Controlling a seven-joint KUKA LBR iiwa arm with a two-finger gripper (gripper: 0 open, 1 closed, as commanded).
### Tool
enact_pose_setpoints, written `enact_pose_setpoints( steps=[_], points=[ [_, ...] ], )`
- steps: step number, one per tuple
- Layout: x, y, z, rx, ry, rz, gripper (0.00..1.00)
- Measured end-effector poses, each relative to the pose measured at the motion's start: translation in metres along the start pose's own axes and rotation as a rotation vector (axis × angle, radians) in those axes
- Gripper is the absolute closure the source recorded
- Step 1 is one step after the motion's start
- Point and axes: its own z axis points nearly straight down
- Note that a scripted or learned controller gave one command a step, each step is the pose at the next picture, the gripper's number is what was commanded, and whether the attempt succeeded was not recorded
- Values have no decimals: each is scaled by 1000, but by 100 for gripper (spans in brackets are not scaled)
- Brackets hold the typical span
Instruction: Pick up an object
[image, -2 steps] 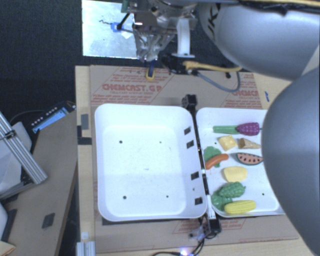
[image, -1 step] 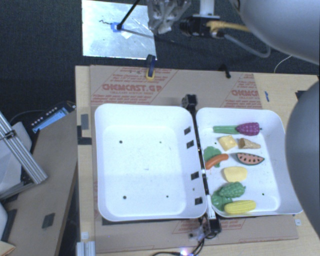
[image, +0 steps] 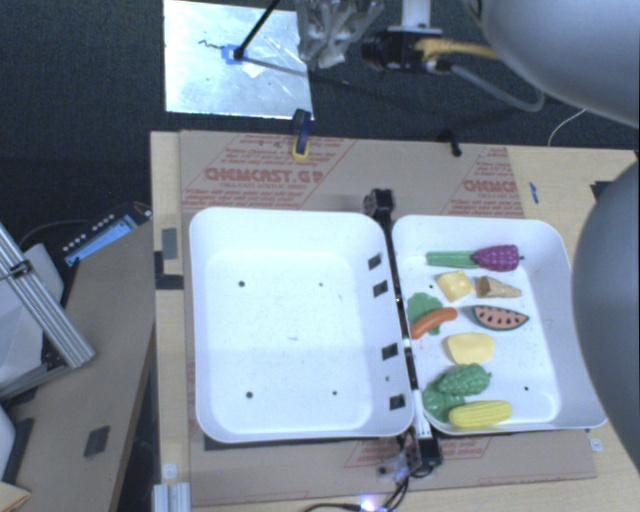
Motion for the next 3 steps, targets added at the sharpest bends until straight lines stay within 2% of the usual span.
enact_pose_setpoints(
  steps=[1, 3],
  points=[
    [-125, 0, 0, 1, -3, 15, 100],
    [-124, -24, 0, 1, 0, 3, 100]
  ],
)
